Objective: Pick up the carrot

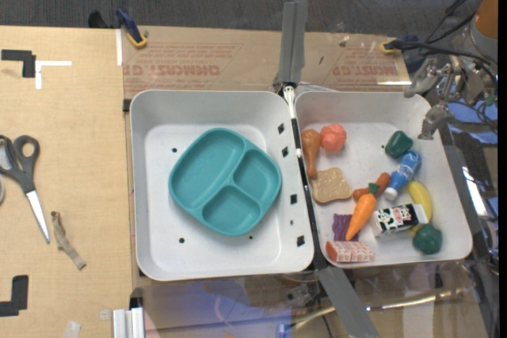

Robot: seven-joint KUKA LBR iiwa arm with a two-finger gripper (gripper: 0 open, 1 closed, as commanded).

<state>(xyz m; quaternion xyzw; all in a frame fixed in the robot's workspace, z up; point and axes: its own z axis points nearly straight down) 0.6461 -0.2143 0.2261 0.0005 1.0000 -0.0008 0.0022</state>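
Observation:
The carrot (362, 214), orange with a green top, lies tilted in the right bin (455, 170), near the bin's middle front. It rests among other toy foods, with a purple piece (341, 226) at its tip and a milk carton (396, 218) to its right. My gripper (425, 105) hangs over the bin's far right corner, well away from the carrot. Its fingers stand apart with nothing between them.
Around the carrot lie a toast slice (330, 184), drumstick (310, 147), tomato (333, 137), blue bottle (402, 172), banana (420, 200), green pepper (398, 143) and a green lump (428, 239). A teal divided plate (226, 180) sits in the left bin. Scissors (24, 178) lie far left.

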